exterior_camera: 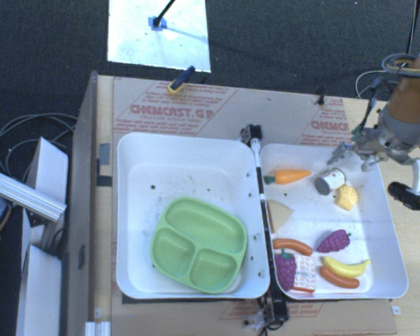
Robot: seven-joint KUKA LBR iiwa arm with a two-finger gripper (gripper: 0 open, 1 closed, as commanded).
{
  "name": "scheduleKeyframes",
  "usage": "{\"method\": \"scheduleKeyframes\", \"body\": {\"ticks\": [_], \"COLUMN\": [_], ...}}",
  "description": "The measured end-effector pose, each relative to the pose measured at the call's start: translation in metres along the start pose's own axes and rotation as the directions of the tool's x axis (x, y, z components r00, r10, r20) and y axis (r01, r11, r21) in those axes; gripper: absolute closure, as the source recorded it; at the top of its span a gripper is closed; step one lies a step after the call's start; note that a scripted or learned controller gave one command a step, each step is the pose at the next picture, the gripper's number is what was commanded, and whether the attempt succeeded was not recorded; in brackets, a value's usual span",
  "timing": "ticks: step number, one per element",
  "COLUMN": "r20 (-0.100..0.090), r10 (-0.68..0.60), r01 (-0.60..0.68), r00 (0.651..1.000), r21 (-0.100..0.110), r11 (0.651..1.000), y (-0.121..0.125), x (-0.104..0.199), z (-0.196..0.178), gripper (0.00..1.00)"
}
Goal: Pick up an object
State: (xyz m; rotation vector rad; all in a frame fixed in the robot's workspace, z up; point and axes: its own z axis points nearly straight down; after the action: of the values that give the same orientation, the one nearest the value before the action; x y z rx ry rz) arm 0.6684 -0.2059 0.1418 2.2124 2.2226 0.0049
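Grey gripper (352, 154) hangs spread, holding nothing, above the right bin (386, 229).

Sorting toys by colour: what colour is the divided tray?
Light green tray, seen in the camera view.

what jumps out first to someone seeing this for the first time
The green divided tray sits alone in the left bin. The right bin holds a scatter of toy food: a carrot, purple grapes, a banana and sausages. At the right bin's far corner the tool hangs just above a grey can.
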Motion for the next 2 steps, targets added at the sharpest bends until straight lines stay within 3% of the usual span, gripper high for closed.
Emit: {"method": "scheduleKeyframes", "body": {"ticks": [1,2], "r20": [-0.001,0.000], "r10": [0.002,0.002], "r01": [-0.002,-0.002], "r00": [1.000,1.000], "r21": [0.006,0.004], "r11": [1.000,1.000], "y": [-0.015,-0.036], "x": [0.000,0.000], "z": [0.058,0.057], "gripper": [0.00,0.00]}}
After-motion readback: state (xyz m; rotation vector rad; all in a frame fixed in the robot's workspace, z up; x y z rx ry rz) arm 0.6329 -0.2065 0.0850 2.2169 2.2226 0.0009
